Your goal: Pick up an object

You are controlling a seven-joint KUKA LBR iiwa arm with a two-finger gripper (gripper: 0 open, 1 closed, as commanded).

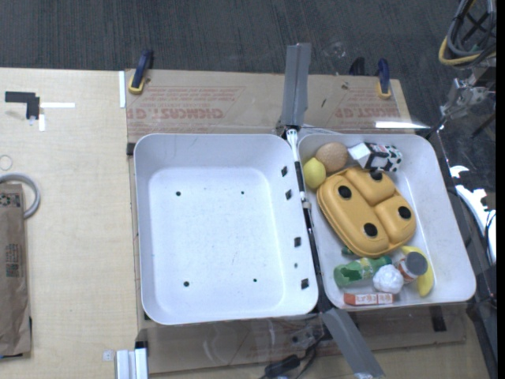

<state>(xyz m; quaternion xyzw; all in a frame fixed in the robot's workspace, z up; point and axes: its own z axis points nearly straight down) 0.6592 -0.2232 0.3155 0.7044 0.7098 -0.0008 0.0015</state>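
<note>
White plastic forms the right bin [447,181], the one nearest the side from which the arm reaches in; whether the claw is released or clenched cannot be told. All the objects that could be picked lie in this bin. A large mustard-yellow moulded piece [371,212] with dark holes in its top fills the middle, lying at a slant. Against its upper left edge sit a yellow lemon-like fruit [314,174] and a brown rounded object [333,156], touching each other near the bin's inner wall. Just right of the brown one lies a small black-and-white item [380,157]. Along the bin's near wall, below the yellow piece, lie a green object [354,272], a crumpled white lump [387,278] touching it, a small round can-like thing [409,265] and a curved yellow piece [425,280] at the corner, with a flat red-and-white packet [371,298] against the rim. The left bin [213,227] adjoins the right one, its floor marked with a few small dark dots. Both bins rest on a brown cardboard sheet [237,101] held by two blue clamps [142,69] at its far edge. Further left runs the pale wooden desk [71,180], with a brown paper bag [12,267] at its left edge. Yellow and black cables [472,22] hang at the top right.
</note>
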